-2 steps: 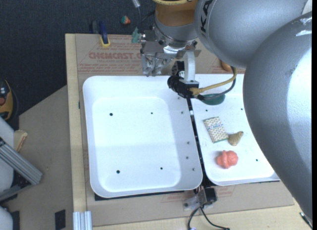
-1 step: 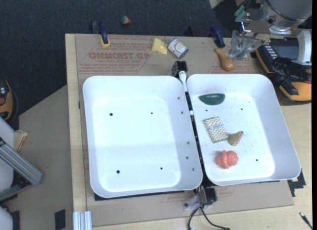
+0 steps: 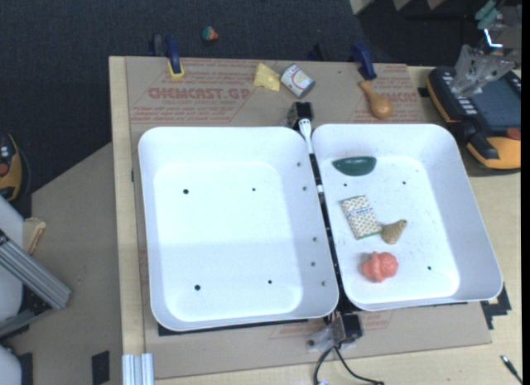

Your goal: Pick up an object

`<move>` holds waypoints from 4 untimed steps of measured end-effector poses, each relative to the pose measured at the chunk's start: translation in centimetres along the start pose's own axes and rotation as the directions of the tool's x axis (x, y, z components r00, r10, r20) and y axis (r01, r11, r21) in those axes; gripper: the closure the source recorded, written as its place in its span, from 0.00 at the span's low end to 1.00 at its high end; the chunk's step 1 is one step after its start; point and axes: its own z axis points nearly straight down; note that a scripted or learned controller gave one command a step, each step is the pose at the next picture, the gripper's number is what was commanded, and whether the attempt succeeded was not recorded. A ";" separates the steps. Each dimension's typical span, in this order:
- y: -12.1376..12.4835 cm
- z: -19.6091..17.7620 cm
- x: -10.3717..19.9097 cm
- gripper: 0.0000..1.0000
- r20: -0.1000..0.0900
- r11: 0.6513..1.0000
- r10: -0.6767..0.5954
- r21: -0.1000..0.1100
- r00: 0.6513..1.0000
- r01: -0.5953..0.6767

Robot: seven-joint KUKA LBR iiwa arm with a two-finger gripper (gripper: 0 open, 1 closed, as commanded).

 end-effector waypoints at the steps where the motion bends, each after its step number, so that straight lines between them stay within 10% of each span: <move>1: -3.3 -2.8 -12.3 1.00 0.005 1.000 0.006 0.002 1.000 -0.006; 2: -2.9 -11.3 -11.4 1.00 0.001 1.000 -0.010 -0.004 1.000 0.010; 4: -7.5 14.5 4.2 1.00 -0.012 0.999 -0.017 0.027 1.000 0.017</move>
